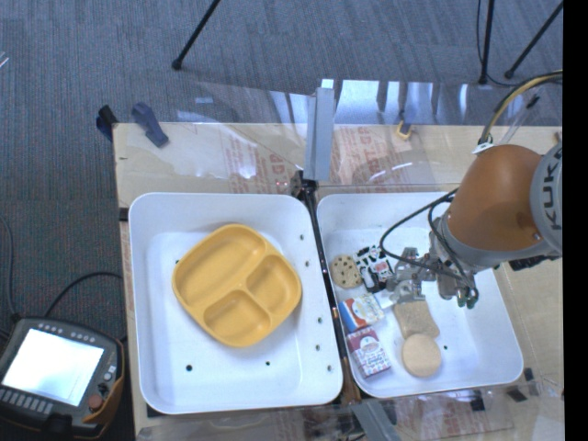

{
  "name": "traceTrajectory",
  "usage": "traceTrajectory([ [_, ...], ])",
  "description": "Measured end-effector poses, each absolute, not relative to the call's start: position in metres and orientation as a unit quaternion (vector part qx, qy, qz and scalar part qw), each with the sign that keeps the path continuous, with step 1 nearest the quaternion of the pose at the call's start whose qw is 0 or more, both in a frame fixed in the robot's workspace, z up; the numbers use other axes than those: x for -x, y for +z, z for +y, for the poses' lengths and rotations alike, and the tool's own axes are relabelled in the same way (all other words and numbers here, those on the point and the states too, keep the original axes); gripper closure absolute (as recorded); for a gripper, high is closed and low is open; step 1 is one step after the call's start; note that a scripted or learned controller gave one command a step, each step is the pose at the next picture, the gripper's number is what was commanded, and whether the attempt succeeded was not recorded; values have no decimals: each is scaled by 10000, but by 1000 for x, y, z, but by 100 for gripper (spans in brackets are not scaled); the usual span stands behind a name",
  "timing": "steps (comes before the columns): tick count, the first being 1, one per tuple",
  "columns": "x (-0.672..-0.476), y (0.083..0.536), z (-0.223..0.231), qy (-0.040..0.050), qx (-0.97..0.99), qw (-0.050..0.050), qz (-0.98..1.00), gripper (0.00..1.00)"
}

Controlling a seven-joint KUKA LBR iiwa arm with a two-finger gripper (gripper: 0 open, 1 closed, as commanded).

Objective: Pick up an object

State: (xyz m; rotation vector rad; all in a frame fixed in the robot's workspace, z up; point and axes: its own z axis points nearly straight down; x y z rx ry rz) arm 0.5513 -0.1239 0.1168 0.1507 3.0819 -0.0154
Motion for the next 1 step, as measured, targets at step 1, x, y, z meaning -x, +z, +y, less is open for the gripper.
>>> traceTrajectory([
  [1, -569, 189, -25, 9, 872, 23, 9962, 100],
])
